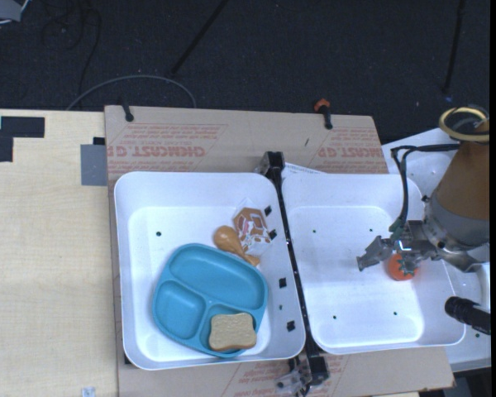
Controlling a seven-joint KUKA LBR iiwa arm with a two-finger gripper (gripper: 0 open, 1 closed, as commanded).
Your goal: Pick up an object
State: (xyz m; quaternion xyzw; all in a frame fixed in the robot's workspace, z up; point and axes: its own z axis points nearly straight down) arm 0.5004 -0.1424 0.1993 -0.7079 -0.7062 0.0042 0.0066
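Observation:
My gripper (387, 257) hangs low in the right bin (347, 321), near its right wall, with the grey arm and its orange band coming in from the right. A small orange-red object (402, 271) lies right beside or under the gripper's tip, partly covered by it. I cannot tell whether it is held. In the left bin (140, 222) a blue divided plate (194, 292) carries a slice of bread (232, 331). A tan wooden spoon-like piece (229, 240) and a clear snack packet (252, 224) rest at the plate's far edge.
A black divider strip (288, 263) runs between the two bins. Both bins sit on a cardboard sheet (231, 139). A black cable (403, 180) loops over the right bin's far right corner.

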